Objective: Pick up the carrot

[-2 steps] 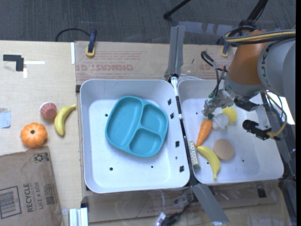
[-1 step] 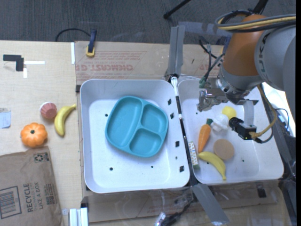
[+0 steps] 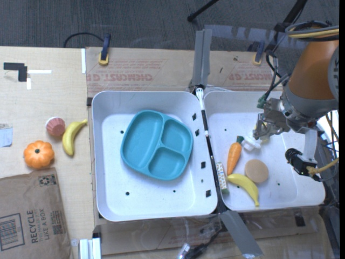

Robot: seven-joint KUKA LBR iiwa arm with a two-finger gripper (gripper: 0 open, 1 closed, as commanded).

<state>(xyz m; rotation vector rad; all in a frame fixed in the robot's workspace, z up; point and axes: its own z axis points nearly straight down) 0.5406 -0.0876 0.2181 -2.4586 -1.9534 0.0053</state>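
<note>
The carrot (image 3: pixel 233 157) is orange with a small green top. It lies nearly upright along the left part of the right bin (image 3: pixel 280 196). My gripper (image 3: pixel 263 132) hangs over the bin's middle, up and to the right of the carrot's green end and apart from it. Nothing orange shows at the gripper. A small white piece (image 3: pixel 249 143) lies between the gripper and the carrot's top.
A tan round disc (image 3: pixel 256 171) and a yellow banana (image 3: pixel 243 184) lie just right of and below the carrot. A teal divided plate (image 3: pixel 157 144) fills the left bin (image 3: pixel 108 198). A pumpkin (image 3: pixel 39 154), another banana (image 3: pixel 71 137) and a pink cupcake (image 3: pixel 55 127) sit on the bench at left.
</note>
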